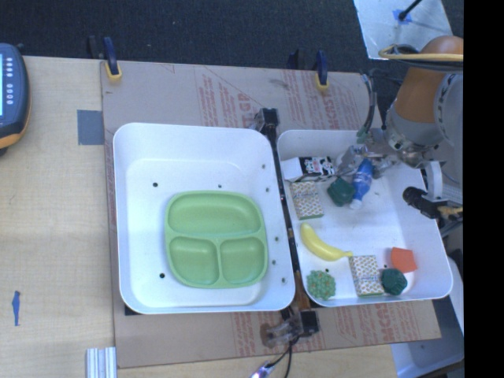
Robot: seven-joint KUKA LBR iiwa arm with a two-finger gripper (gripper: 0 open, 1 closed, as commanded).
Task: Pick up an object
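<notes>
The gripper [356, 172] is low in the far part of the right bin [429, 290], right over a blue bottle [362, 181] and beside a dark green lump [342, 192]; whether it is spread or pressed together cannot be told, since the blue shape and the wrist blur together there. The bottle looks like the likely target. It seems a small, light, stiff plastic thing, probably smooth and rounded, so it may roll or squirt out of a pinch; taking it across the middle of its body looks the safest hold. The green lump touching it could get in the way or be caught along with it. Nearer in the same bin lie a banana [321, 244], a green ball [320, 284], a patterned block [366, 275], an orange block [402, 259] and a dark green ball [394, 281]; another patterned block [307, 199] and a black-and-white card [316, 166] sit at the bin's left. The left bin [130, 211] holds a green tray [214, 239].
</notes>
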